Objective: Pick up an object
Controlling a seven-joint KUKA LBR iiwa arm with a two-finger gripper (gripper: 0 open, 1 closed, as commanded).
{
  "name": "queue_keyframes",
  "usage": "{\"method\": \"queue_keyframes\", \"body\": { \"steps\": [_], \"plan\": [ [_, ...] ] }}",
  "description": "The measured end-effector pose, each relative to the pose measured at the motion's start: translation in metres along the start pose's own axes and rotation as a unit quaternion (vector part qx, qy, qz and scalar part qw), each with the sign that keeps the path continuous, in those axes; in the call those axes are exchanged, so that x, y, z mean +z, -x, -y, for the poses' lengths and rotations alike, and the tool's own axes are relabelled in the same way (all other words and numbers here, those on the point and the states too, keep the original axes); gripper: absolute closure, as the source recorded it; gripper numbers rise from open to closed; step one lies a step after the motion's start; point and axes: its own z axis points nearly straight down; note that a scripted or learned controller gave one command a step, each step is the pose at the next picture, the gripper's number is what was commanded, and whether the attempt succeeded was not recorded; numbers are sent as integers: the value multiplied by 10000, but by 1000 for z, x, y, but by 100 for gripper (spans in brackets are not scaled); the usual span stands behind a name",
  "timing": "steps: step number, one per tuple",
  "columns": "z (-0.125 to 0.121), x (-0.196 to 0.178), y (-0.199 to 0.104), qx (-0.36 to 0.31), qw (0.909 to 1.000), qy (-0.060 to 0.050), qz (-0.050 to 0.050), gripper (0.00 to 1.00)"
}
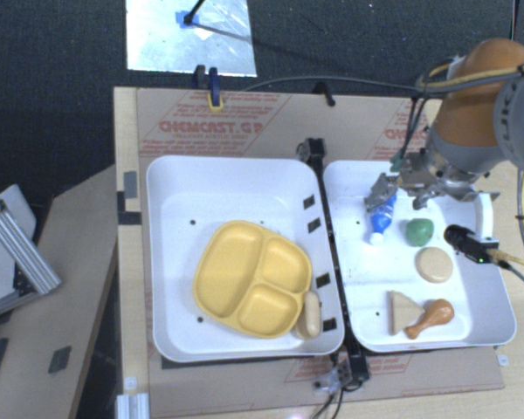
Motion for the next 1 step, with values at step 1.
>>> {"method": "queue_keyframes", "body": {
  "steps": [1],
  "plan": [
    [-3,-8,0,-10,10000,69,8,0]
  ]
}}
